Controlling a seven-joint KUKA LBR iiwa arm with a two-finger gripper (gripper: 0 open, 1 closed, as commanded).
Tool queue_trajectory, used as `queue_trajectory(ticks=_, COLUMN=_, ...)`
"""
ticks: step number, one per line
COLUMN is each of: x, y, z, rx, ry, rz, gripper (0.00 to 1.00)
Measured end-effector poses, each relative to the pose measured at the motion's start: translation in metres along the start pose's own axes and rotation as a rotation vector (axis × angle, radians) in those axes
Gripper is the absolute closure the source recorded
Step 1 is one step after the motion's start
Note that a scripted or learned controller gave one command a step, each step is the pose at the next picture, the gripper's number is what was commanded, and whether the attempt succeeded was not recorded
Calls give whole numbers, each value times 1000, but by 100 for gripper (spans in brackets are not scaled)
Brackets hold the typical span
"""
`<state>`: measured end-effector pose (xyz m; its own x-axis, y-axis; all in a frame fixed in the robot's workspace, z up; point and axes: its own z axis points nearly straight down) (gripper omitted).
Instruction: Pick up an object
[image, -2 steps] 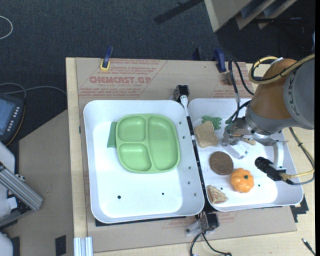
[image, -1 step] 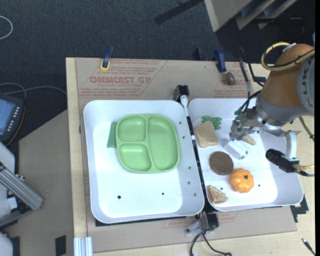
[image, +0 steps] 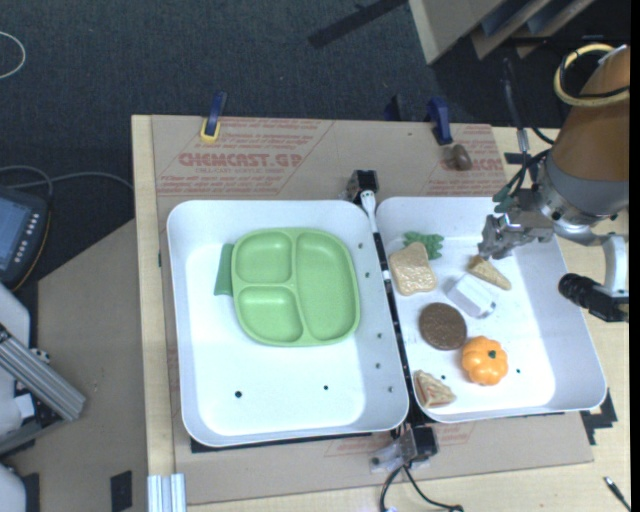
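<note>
My gripper (image: 494, 244) hangs over the upper part of the right bin (image: 570, 385), reaching in from the right. Just below its tip lies a tan wedge (image: 491, 273); whether they touch I cannot tell. A pale grey block (image: 470, 296) sits beside the wedge. Further left are a slice of bread (image: 411, 270) and a small green leafy piece (image: 426, 241). A brown round cookie (image: 442, 326), an orange pumpkin (image: 484, 361) and a sandwich wedge (image: 433, 388) lie toward the bin's front.
The left bin (image: 200, 330) holds a green divided plate (image: 296, 286). A raised rim (image: 385, 300) separates the two bins. Clamps (image: 210, 125) (image: 438, 118) stand at the bench's back edge.
</note>
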<state>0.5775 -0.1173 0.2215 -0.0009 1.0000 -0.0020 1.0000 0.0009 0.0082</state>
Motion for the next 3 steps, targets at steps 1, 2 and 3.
queue_trajectory(ticks=1, x=0, y=1, z=-4, rx=5, ry=1, rz=0, gripper=100)
queue_trajectory(ticks=2, x=27, y=36, z=-8, rx=3, ry=1, rz=-3, gripper=100)
queue_trajectory(ticks=3, x=55, y=60, z=3, rx=4, ry=1, rz=-2, gripper=100)
